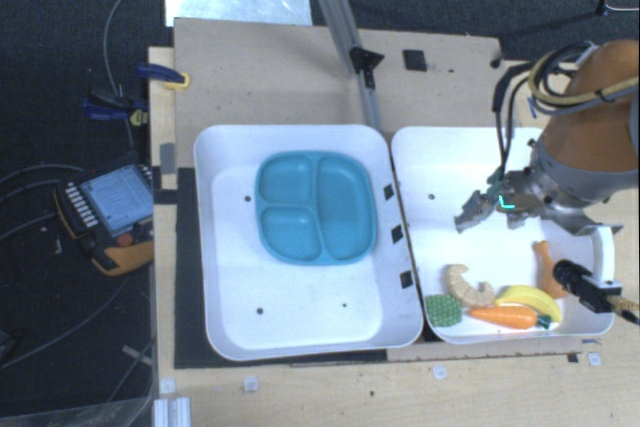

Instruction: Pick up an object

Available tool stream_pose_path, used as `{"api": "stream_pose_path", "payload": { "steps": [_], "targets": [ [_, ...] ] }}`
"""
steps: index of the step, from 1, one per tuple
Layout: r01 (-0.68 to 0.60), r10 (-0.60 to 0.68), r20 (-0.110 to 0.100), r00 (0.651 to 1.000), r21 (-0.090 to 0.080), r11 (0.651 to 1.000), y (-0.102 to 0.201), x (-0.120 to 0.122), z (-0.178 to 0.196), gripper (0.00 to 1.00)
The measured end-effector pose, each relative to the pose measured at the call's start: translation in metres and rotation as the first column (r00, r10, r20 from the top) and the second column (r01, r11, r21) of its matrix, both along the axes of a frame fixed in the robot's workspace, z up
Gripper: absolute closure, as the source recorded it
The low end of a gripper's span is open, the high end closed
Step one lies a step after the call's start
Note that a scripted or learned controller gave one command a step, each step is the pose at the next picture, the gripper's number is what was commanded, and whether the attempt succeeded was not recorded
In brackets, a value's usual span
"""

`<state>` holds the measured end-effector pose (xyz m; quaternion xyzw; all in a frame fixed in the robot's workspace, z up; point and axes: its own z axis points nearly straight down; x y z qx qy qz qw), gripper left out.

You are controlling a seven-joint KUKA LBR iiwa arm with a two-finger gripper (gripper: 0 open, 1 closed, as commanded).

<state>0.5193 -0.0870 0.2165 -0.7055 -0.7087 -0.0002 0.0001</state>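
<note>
- In the right white bin [430,165], near edge: yellow plastic toy banana [528,296], judged light, stiff, slippery; grip across its middle.
- Grey two-finger gripper [478,211]: fingers apart, holding nothing.

We cannot tell whether the gripper [487,209] is holding anything: it looks small and blurred. To its right the arm [590,130] is cut off by the picture's edge and covers part of the right bin [425,165]. Below the jaws, the banana [530,298] partly overlaps the carrot [503,317].
</note>
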Motion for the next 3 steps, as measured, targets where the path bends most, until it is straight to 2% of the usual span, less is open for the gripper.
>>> {"api": "stream_pose_path", "payload": {
  "steps": [1, 2, 3],
  "targets": [
    [0.000, 0.000, 0.001, 1.000, 0.000, 1.000, 0.000, 0.000, 0.000, 0.00],
    [0.003, -0.003, 0.000, 1.000, 0.000, 1.000, 0.004, -0.002, -0.041, 0.00],
    [0.004, -0.004, -0.002, 1.000, 0.000, 1.000, 0.000, -0.010, -0.098, 0.00]
  ]
}}
